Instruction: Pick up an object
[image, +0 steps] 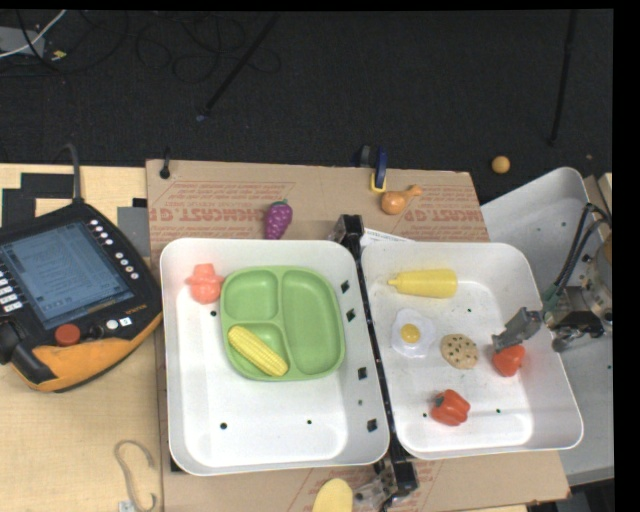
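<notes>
Two white bins (200, 440), two tomatoes (508, 361)

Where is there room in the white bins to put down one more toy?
Left white bin: bare floor in front of the green divided plate. Right white bin: a free strip along the front, beyond the red pepper. The middle is crowded: yellow bottle, fried egg, cookie, red tomato at the claw.

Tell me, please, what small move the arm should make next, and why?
Probably a short drop straight down onto the red tomato. The pincer sits at the right bin's right edge, just above that tomato, which lies apart from the cookie, so there seems room to close around it.
</notes>
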